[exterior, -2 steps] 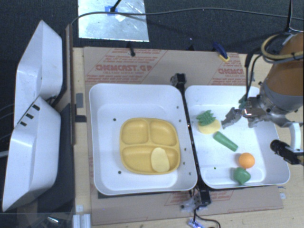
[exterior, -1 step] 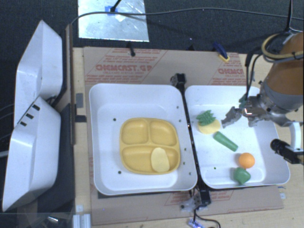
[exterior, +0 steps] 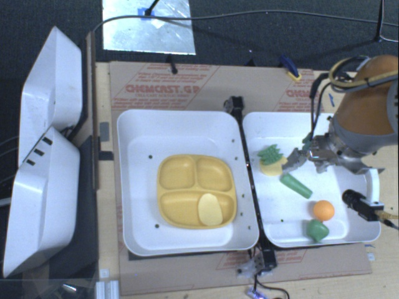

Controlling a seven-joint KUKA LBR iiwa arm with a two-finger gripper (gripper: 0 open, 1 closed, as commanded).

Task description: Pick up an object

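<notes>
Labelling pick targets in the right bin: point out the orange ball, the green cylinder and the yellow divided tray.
orange ball [exterior: 323, 210], camera view, centre of its top surface.
green cylinder [exterior: 295, 185], camera view, middle of its length.
yellow divided tray [exterior: 178, 173], camera view, floor of its upper-left compartment.

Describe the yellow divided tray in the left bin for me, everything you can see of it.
The yellow tray lies flat, roughly centred in the left bin. It looks like smooth moulded plastic, rounded at the corners, split into compartments: two smaller ones along the far side and a wider one nearer the camera. A pale yellow oval piece rests in the near compartment, toward its right.
</notes>
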